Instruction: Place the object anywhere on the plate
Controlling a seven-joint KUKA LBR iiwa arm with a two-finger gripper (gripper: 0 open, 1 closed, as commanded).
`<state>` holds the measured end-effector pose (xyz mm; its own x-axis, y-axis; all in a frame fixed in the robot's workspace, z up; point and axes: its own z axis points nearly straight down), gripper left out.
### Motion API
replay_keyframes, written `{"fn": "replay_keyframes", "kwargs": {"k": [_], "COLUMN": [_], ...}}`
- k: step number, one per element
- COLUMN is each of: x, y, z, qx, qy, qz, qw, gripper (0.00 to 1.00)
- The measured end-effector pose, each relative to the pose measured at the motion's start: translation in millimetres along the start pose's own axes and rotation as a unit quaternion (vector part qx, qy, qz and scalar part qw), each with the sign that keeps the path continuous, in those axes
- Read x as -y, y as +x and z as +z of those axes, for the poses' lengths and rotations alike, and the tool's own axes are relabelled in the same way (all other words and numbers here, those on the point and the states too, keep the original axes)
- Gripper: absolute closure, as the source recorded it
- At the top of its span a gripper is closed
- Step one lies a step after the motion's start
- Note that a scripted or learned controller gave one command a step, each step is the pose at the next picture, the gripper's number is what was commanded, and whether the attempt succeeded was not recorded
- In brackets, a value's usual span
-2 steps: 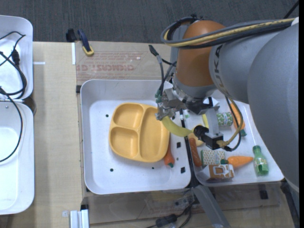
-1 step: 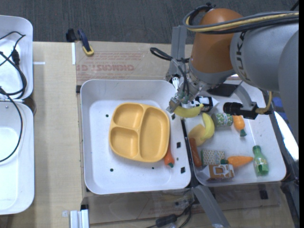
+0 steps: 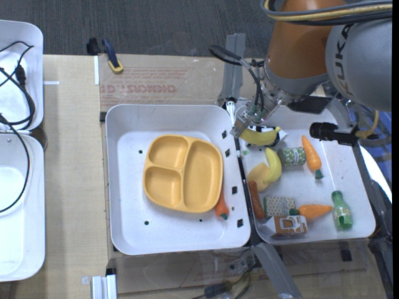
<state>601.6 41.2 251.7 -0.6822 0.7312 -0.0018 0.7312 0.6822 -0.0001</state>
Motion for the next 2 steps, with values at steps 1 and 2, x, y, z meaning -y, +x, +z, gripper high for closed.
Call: {"fn": "replay_keyframes", "kwargs": {"k": [1, 2], "x": [11.3, -4.4], "y": [11.2, -4.0], "z": [24.5, 55.7], "qx": [-0.001, -0.001], "qy": [0.001, 0.001], "qz": [-0.047, 0.039], "qw": [0.9989, 0.9992], "gripper": [1.00, 1.00]}}
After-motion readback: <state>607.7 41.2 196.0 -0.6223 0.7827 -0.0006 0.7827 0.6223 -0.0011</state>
